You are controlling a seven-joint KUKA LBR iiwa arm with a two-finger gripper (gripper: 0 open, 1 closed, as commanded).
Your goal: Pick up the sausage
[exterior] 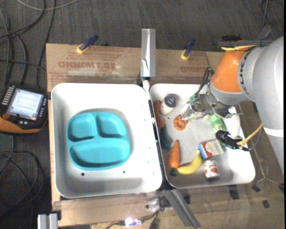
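Two shallow white bins sit side by side on the bench: the left bin (57, 128) and the right bin (243, 173). The left bin carries one turquoise divided plate (99, 140) with three compartments. Along the right bin's front edge lie one carrot (174, 153), one banana (190, 165) and one small can (211, 170), with one small carton (211, 149) just behind them. Near its back left corner stands one small bottle (168, 103). One arm (257, 75) reaches over the right bin. Two clamps (87, 43) sit at the bench's back edge.
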